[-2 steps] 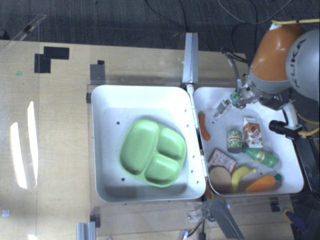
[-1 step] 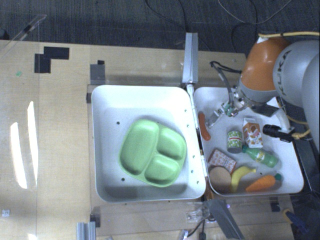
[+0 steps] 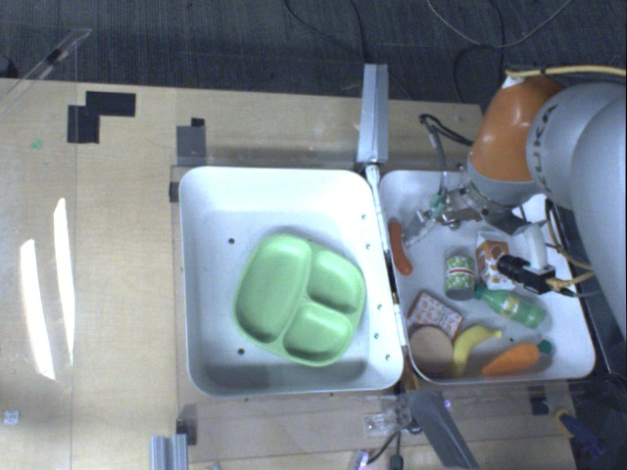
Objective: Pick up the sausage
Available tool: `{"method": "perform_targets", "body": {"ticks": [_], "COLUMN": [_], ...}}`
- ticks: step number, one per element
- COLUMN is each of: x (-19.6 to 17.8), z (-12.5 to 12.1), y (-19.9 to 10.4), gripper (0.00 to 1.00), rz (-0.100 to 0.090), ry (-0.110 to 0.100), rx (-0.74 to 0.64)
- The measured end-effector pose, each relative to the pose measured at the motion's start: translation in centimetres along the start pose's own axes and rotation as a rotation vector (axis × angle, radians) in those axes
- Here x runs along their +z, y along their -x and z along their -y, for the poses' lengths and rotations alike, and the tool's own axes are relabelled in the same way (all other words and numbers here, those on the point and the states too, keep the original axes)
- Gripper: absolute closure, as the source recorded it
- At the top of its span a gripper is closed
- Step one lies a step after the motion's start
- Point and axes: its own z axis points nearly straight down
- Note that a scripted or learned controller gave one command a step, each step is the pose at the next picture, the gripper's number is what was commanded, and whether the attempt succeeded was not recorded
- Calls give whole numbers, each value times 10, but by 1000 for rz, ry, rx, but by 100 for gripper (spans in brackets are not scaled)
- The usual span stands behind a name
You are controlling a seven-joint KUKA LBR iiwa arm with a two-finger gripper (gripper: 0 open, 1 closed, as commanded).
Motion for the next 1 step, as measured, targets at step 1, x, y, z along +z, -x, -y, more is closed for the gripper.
{"method": "perform_targets", "body": {"ticks": [1], "x": [0], "z": [5], "y": [6], "gripper": [0], "rz": [-1], "ry": [0], "rx": [211]}}
